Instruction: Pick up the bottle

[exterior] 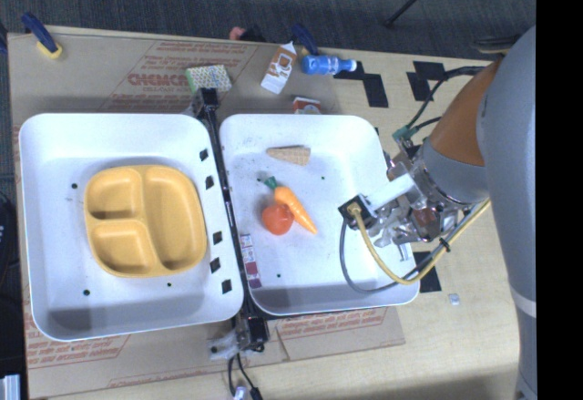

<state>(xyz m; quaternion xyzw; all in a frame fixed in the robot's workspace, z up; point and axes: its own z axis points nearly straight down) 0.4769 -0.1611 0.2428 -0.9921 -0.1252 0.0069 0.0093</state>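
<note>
Gripper (393, 232) sits over the right bin's (310, 293) right edge; finger spacing cannot be told, nothing seen held. Carrot (293, 205) and tomato (278, 220) lie mid-bin, touching. Bottle (326, 66) lies beyond the bins on the bench, well apart from the gripper.

a yellow divided plate (144, 219) lies in the left bin (36, 207). in the right bin (314, 293), a carrot (296, 207) touches a tomato (278, 220), with a cone-shaped wedge (289, 154) nearer the far wall. a small carton (279, 68) lies on the counter (137, 70) behind.
</note>
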